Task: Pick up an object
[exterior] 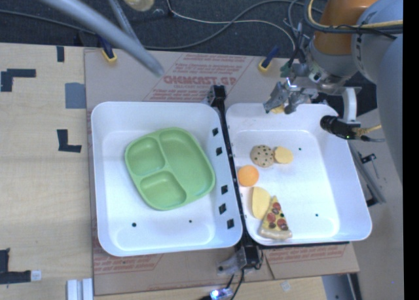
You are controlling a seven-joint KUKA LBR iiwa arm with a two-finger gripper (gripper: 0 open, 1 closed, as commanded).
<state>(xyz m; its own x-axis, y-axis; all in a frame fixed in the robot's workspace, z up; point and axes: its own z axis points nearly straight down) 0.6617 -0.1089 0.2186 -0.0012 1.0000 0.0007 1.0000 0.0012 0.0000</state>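
Under both bins: a cardboard sheet [196, 76] with red print, "CHEMCAST GP" partly legible, laid on a pale wood table [39, 181]; dark carpet beyond. Hand [283, 103] at the right bin's [340, 181] far rim; cannot tell its state. Nearer than the hand: cookie [262, 156], orange ball [247, 175], pizza slice [275, 220]. To its left, green tray [170, 168].

Green tray [170, 168], speckled brown cookie [262, 155], white bins [111, 226]
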